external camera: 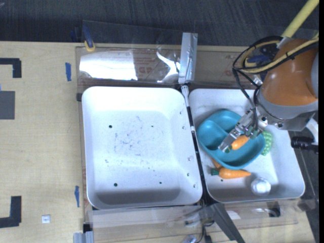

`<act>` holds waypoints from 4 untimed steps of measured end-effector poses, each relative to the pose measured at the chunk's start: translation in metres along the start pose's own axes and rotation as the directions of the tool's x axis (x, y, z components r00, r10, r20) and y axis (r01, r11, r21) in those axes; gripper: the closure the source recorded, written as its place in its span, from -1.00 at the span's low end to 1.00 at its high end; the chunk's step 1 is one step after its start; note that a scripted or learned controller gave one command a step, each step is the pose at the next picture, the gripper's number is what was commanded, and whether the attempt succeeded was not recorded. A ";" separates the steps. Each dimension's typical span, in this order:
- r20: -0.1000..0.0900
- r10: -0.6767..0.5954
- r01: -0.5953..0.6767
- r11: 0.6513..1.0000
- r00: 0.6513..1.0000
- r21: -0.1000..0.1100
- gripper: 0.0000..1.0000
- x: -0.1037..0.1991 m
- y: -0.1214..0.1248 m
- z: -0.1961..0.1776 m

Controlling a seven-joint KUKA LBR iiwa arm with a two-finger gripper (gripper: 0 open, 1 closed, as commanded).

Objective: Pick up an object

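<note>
The counter (35, 151) is pale wood and carries two shallow white bins side by side. The left bin (136, 146) is a smooth, glossy tray with rounded corners and faint scuff marks on its floor. The right bin (283, 181) holds all the objects, and the grey arm with its orange band (288, 85) leans in over it from the right.

Largest in that bin is a teal plastic bowl (215, 133), rounded and divided, lying tilted. The hand (238, 140) is down inside the bowl's lower half, directly at a small orange piece (240, 142) that lies slanted there; whether the fingers are apart or clamped on it I cannot tell. A bumpy green object (267, 140) peeks out just right of the bowl.

Below the bowl, an orange toy carrot (233, 173) lies with its long axis left to right, green end leftward. Near it to the right sits a small white round object (261, 186).
</note>
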State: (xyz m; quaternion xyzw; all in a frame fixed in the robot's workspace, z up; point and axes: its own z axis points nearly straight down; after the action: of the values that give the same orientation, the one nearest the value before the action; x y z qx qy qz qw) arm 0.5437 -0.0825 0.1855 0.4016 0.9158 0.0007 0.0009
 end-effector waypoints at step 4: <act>-0.020 0.650 -0.650 0.760 0.760 -0.018 -1.00 -0.040 -0.024 0.086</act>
State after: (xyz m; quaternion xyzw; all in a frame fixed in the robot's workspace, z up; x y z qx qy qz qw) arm 0.5533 -0.1284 0.0997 0.6940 0.7198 0.0143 -0.0006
